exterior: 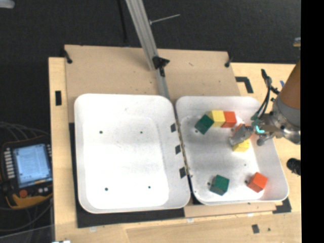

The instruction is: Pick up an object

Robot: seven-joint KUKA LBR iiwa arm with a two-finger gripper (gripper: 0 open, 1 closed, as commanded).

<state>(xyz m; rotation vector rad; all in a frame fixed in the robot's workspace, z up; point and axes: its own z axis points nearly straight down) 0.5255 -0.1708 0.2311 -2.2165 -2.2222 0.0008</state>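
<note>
**Ana:** Tool (pixel 242 135) first: it hangs low over the right bin (pixel 268 184), near that bin's right wall, directly above a yellow block (pixel 243 146). Whether its fingers are apart or together I cannot tell; the metal blurs into the block beneath.

**Ben:** So is anything held?

**Ana:** Nothing I could vouch for. The yellow block appears to rest on the bin floor, partly hidden under the tool.

**Ben:** What else sits there?

**Ana:** A row toward the bin's far edge: a green block (pixel 204 123), a second yellow block (pixel 218 117) and an orange block (pixel 230 118), the last two touching. Toward the near edge, another green block (pixel 219 184), and an orange-red block (pixel 257 181) by the near right corner. The left bin (pixel 86 135) lies beside it on the counter (pixel 202 65).

**Ben:** Where might this go wrong?

**Ana:** My guess is an off-centre descent. If a finger lands on top of the yellow block rather than beside it, the block could skid or tip away. The orange block in the far row is near too, so a wide approach may nudge it, and a closing grip could pinch only a corner and let the block slip on the lift.
</note>
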